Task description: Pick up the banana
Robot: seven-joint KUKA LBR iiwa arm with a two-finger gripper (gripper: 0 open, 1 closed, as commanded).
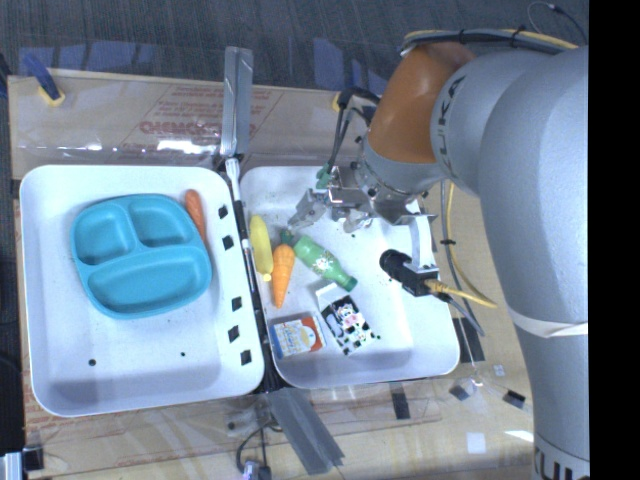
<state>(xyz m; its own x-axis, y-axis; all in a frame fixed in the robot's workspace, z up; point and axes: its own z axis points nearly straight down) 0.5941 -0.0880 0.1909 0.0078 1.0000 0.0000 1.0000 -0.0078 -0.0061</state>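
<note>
- The short, pale yellow plastic banana (260, 245) lies in the right-hand shallow white bin (425, 353), close against its left wall, lengthwise along it.
- Touching the banana on the side away from that wall is an orange toy carrot (282, 271); a green plastic bottle (320, 260) lies just beyond the carrot.
- The two-finger metal gripper (318, 205) hangs above and beyond the banana, nearer the bottle's top; it is too blurred to tell how it is set.
- Nothing is between gripper and banana, so I judge the pick not yet made.
- The wall and carrot crowd the banana, leaving little room either side.
</note>
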